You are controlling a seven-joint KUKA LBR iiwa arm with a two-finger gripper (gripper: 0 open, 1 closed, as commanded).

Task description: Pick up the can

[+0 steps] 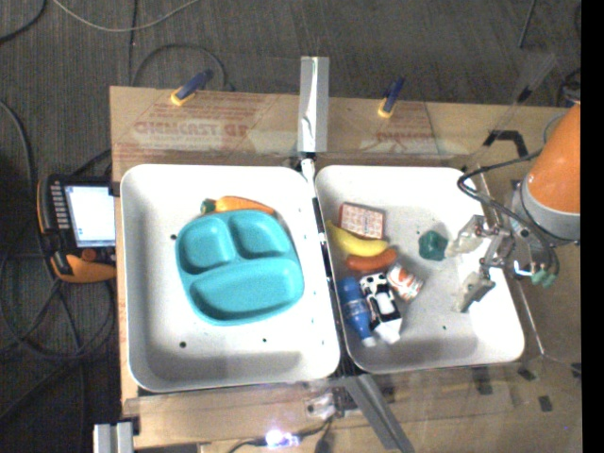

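Can point(404, 281) lies tipped over, long axis running diagonally.

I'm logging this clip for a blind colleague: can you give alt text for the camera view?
The gripper hangs open over the right side of the right bin, apart from the small can lying near the bin's middle beside a banana, a blue bottle and a teal block. The left bin holds a blue divided tray.

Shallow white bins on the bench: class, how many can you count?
2. The left shallow white bin holds a turquoise divided plastic tray. The right shallow white bin holds a yellow banana among other items.
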